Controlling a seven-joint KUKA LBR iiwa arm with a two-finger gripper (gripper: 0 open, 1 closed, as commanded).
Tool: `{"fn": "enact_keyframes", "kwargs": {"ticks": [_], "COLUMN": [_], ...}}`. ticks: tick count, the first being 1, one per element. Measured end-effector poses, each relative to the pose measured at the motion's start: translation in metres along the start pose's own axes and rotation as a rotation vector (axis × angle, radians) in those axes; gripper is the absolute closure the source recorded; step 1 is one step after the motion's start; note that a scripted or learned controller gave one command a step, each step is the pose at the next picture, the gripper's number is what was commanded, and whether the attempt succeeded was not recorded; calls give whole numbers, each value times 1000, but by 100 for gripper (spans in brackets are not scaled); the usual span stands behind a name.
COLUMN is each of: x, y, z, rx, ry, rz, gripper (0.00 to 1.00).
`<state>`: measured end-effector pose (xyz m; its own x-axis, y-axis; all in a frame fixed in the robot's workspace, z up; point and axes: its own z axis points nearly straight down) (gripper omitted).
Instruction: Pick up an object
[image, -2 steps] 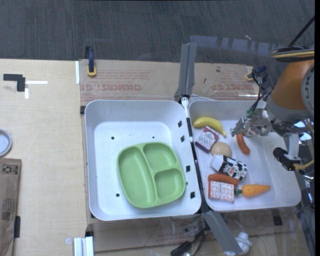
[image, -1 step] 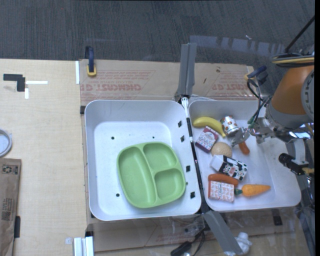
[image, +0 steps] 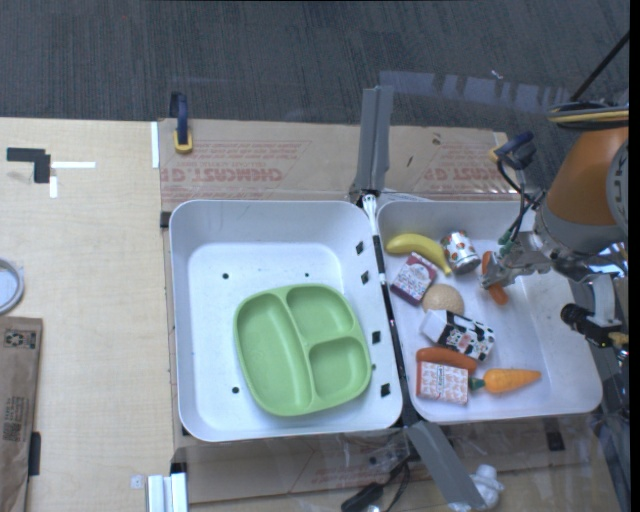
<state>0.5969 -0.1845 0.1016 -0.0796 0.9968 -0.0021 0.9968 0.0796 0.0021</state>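
My gripper (image: 497, 283) hung low over the right bin (image: 560, 340), near its upper middle, with my grey arm and orange band rising behind it toward the right edge of the view. The fingertips pointed down at a small orange-red object (image: 492, 277) lying just under them; whether it sat between the fingers or merely beside them, I could not tell, and the fingers themselves were too small and cluttered to judge how far apart they stood.

The other objects lay in the left half of that bin. A banana (image: 413, 243) curved along the top, with a small striped can (image: 459, 251) just beside its right end. Below the banana sat a purple-pink packet (image: 413, 280), then a tan rounded bread-like piece (image: 443, 297). Under that lay a black-and-white carton (image: 459, 335), a red-and-white box (image: 443, 380) near the front wall, and a carrot (image: 509, 379) to its right.

The left bin (image: 200, 330) held a green divided plate (image: 303, 347).
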Motion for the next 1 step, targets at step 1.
{"fn": "enact_keyframes", "kwargs": {"ticks": [1], "x": [18], "y": [22], "z": [-112], "rx": [3], "ry": [0], "rz": [206], "gripper": [100]}}
